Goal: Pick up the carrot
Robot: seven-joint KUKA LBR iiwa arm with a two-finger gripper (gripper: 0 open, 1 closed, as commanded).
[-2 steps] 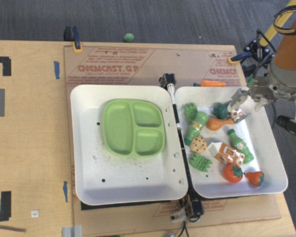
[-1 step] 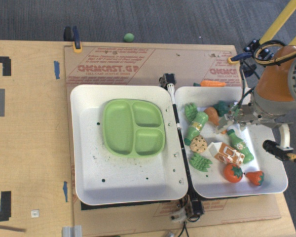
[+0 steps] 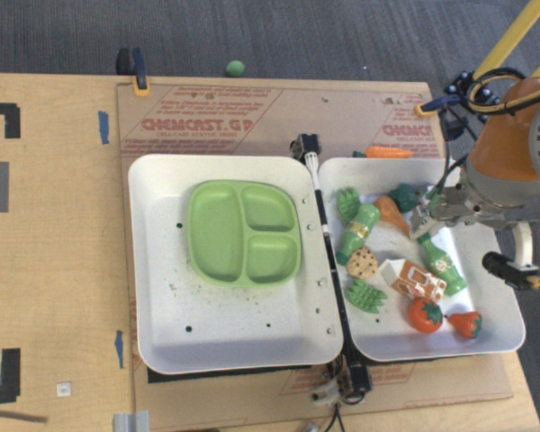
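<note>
Since the task is the carrot (image 3: 391,212), I note it first: a short orange cone lying on its side in the right bin (image 3: 515,333), upper middle, pointing down-right. It sits just left of my jaws. A dark green piece (image 3: 403,195) touches its upper end, maybe its leafy top, can't be sure. A green corn-like toy (image 3: 361,223) lies just to its left.

A second orange, carrot-like stick (image 3: 389,152) lies on the cardboard behind that bin's far rim. It could also be meant; I go with the one in the bin, nearest me.

My jaws hang low over the bin, close to the carrot's thin end. I cannot tell from this slanted view whether they are spread or pressed together. Nothing is visibly pinched between them.

Handling, my judgement: it looks like a toy, so light, stiff and probably hollow plastic. It is smooth and tapered, so likely slippery, and a squeeze near the tip would tend to push it out. It shouldn't be fragile. The best hold is across the thick half, jaws square to its long axis, where the sides run closest to parallel.

Risk: neighbours are crowded. The green piece and a green bottle (image 3: 442,264) lie near enough to get caught or nudged. The left bin (image 3: 153,241) with the green plate (image 3: 243,232) is well apart and not a concern.
</note>
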